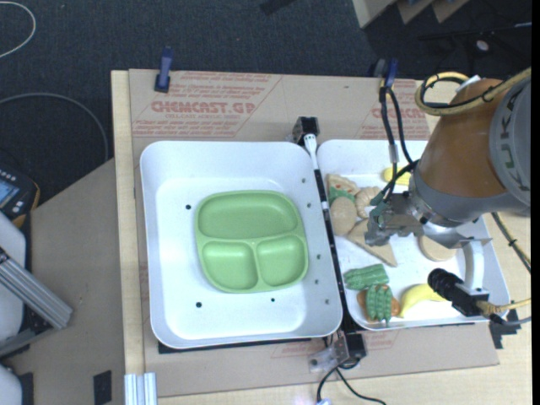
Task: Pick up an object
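Tan wedge: flat triangular piece, like a toy pizza or bread slice, on the floor of the right bin, just at 6 o'clock of the gripper tip; likeliest target, though only a judgement.
Gripper: low over the middle of the right bin, dark fingertips close above the wedge's upper edge; nothing visibly between them. Finger spread: cannot tell, too dark and small against the clutter.
Step in hand: descent and closing on a piece, not yet a secure hold as far as visible.
Doing it well: centre over the wedge's narrow width, not its long edge; go straight down; close only once both tips bracket the piece; lift slowly and vertically.
Round beige piece: touching or nearly touching the wedge at 10 o'clock; risk of pinching both or nudging one away.
Green vegetable pieces: near, at 7 o'clock of the wedge; well clear of a vertical lift.
Banana: at 5 o'clock, by the bin's near wall.
Left bin: at 9 o'clock, holding a green divided plate.
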Controlling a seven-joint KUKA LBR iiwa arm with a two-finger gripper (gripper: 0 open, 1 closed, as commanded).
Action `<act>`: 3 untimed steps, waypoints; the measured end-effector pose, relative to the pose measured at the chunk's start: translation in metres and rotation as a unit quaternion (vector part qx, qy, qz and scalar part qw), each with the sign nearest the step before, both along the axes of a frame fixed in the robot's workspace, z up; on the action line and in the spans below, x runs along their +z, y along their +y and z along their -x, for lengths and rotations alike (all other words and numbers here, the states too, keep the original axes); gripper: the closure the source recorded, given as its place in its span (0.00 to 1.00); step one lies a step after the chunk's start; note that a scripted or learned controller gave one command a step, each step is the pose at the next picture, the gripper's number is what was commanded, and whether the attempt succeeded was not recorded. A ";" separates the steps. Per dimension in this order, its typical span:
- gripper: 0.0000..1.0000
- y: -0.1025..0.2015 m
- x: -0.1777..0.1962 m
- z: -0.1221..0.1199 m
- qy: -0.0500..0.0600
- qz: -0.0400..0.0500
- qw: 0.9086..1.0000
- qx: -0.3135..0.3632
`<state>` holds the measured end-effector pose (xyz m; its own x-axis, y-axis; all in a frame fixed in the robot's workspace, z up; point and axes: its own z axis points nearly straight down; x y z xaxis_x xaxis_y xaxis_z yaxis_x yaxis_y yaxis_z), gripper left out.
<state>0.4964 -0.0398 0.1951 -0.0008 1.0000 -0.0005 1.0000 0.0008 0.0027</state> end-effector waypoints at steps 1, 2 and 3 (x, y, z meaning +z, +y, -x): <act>1.00 0.064 0.032 0.017 0.000 -0.001 1.000 0.003; 1.00 0.135 0.132 0.016 -0.004 -0.003 1.000 0.005; 1.00 0.093 0.294 0.000 -0.010 -0.001 1.000 -0.001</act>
<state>0.4962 0.0527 0.4894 0.0015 1.0000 0.0022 0.9998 -0.0015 0.0222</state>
